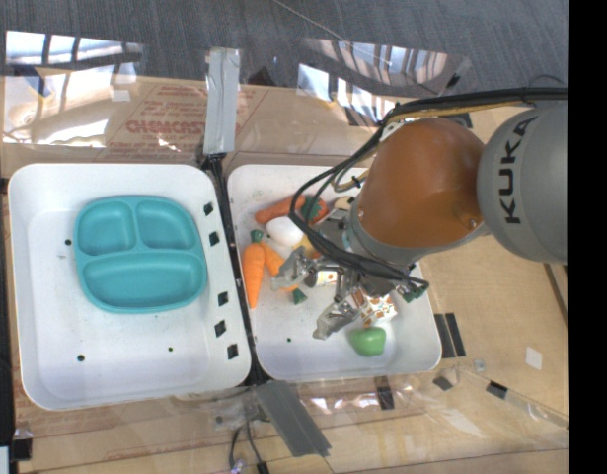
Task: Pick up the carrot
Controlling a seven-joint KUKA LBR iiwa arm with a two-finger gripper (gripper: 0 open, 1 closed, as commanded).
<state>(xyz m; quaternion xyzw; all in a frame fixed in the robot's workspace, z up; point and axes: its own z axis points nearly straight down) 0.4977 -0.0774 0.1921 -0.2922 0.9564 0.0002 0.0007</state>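
While the left bin (46, 294) carries a teal divided plate (140, 253) toward its 10 o'clock area, the plate sits flat with three compartments, two small at top and one long at bottom. A strip of grey tape (220, 102) runs up the cardboard backing (115, 117) at 12 o'clock from the seam between the bins.

Right bin (283, 358): the carrot (253, 275) lies against the left wall at about 9 o'clock of this bin, thick end up, tip pointing toward 6 o'clock. It lies flat on the bin floor, apart from the gripper. A second orange piece (275, 210) lies at 11 o'clock, partly under black cables (323, 181). A white rounded object (283, 232) rests between the two, just beside the carrot's top end.

Gripper (333, 309) hangs over the bin centre, below the orange wrist dome (421, 181); the metal fingers are cluttered by cables and small items, so cannot tell whether they stand wide or narrow. A green rounded object (367, 341) sits at 5 o'clock of the bin, just below the gripper. Grey arm link (530, 186) enters from 3 o'clock.
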